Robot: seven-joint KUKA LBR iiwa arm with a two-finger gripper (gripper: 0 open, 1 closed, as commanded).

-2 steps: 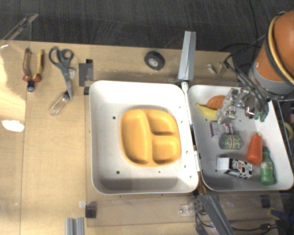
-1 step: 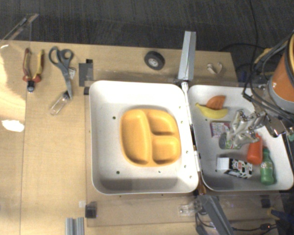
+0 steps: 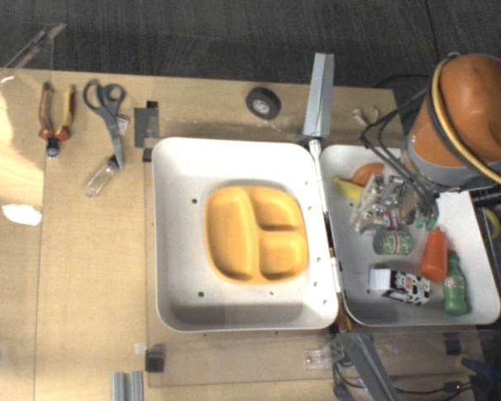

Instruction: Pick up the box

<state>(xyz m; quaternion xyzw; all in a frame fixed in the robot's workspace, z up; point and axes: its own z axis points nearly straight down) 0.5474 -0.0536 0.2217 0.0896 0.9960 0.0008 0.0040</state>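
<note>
The box (image 3: 399, 283), white with black patches, lies flat near the bottom edge of the right bin (image 3: 484, 303), lower right of the frame, with open floor around it, so a straight drop looks workable. Just right of it stand a green bottle (image 3: 455, 285) and an orange bottle (image 3: 434, 255), close enough to crowd one side of a grab. Just above sits a small green can (image 3: 392, 241). Higher still, the gripper (image 3: 382, 203) hangs over the bin's upper part, near the can and well short of the box; whether its claw is spread or clenched I cannot tell, and nothing shows as held. Beyond it lie a banana (image 3: 347, 189) and an orange fruit (image 3: 367, 174). The left bin (image 3: 175, 224) holds a yellow divided tray (image 3: 256, 231).
</note>
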